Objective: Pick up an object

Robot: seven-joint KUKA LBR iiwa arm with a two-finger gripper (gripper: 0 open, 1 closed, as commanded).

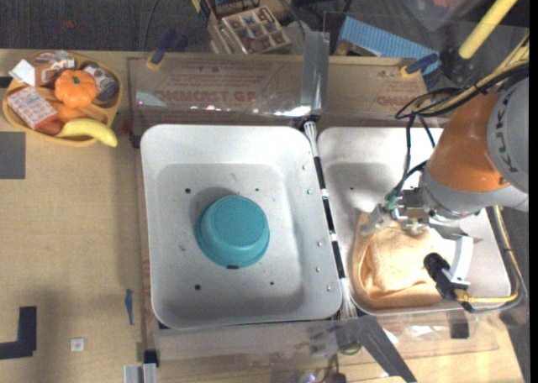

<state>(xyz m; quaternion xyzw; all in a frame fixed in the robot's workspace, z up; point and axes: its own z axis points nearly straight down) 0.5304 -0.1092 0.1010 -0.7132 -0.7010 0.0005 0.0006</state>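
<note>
Cloth (395,268): tan-orange, soft-looking, crumpled. Lies in near half of rt bin (353,154), bunched toward near-left corner. Prob. the pick target, given arm (471,163) reaching in from view's rt, wrist down just over cloth's far edge.

Jaws: can't tell if open or closed, nor whether gripping anything, being hidden under wrist hardware from this angle. Seem aimed at a raised fold, likely bc of limp fabric w/ purchase only at bunched spots.

Teal bowl (234,231): upside down, mid left bin (160,205), well apart from arm. Dome-up, no rim to pinch, so a poorer candidate.

Basket (59,100) w/ banana (88,130) & small pumpkin (76,87): on desk (67,247), far-left corner, outside both bins. Prob. out of play.

Judged stage: at or near grasp, lift not yet done.
</note>
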